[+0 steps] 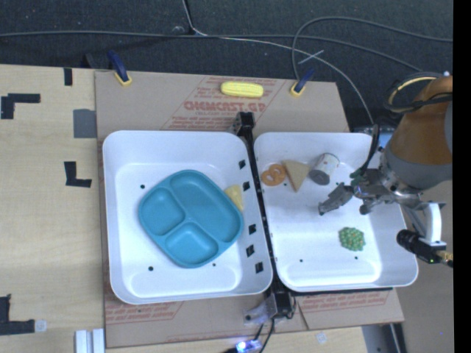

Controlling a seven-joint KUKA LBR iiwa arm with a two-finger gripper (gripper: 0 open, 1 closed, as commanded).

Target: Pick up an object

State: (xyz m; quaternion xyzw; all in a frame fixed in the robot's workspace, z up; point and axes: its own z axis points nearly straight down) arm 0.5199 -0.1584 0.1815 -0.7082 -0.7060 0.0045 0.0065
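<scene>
gripper: the gripper [344, 201] hangs over the right bin [291, 259], reaching in from the right. Fingers look spread apart with nothing between them, so it's released and empty as far as I can tell. One finger points left toward the middle of the bin, the other sits closer to the wrist.

possible targets: all in the right bin. A small grey and white cup [323, 168] lies on its side near the back wall, a tan wedge [297, 173] is just beside it, a pretzel-looking thing [273, 175] is touching or almost touching the wedge, and a green bumpy ball [352, 238] sits alone toward the front.

left bin: a blue divided plate [190, 217] with a yellow bit [234, 195] poking out at its right edge. Well apart from the gripper, so probably not in play.

outside the bins: a yellow corn cob [241, 90] on the cardboard behind them.

risk 1: the gripper is between the cup and the green ball, not squarely over either. If it drops straight down it likely closes on bare bin floor.

risk 2: the cup is on its side, so a pinch could roll it away.

risk 3: wedge and pretzel are crowded together. Going for one could shove the other, or grab both badly.

risk 4: the green ball is round and looks squishy, so an off-centre squeeze may pop it sideways.

view caveat: the slanted camera makes the gripper's height hard to judge.
</scene>
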